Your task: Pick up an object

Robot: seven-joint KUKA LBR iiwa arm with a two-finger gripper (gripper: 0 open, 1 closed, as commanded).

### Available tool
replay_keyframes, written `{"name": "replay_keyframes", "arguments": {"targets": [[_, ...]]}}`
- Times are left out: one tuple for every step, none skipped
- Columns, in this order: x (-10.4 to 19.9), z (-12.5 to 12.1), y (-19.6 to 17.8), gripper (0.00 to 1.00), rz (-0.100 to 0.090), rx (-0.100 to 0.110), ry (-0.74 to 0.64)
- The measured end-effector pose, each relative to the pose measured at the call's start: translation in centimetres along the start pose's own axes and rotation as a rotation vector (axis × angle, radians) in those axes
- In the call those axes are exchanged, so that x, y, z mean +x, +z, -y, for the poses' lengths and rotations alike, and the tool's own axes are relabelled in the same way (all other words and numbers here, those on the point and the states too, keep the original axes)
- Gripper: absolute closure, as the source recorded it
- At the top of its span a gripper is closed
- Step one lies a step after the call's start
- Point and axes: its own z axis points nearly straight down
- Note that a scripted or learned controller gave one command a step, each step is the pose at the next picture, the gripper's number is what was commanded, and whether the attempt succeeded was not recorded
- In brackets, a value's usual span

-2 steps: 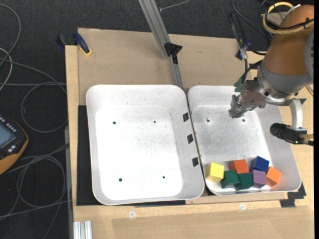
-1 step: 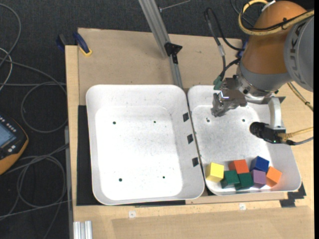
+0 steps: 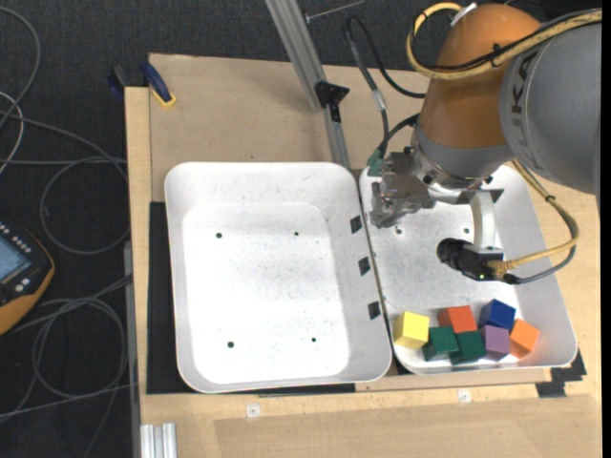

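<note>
Gripper [image 3: 389, 206] poised over right bin's [image 3: 420, 256] upper left, finger state impossible to tell. Blocks, yellow block [image 3: 413, 328] nearest, clustered well apart toward bin's near edge, down-right of gripper.

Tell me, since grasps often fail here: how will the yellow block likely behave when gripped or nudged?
The yellow block looks like a rigid cube with flat faces, so it should slide rather than roll. It appears small, probably light. A green block sits close beside it, so a nudge may shift both.
</note>
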Motion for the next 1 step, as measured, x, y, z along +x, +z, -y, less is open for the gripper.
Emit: {"name": "replay_keyframes", "arguments": {"targets": [[5.19,-1.47,1.32,1.0,0.0,-0.002,0.0]]}}
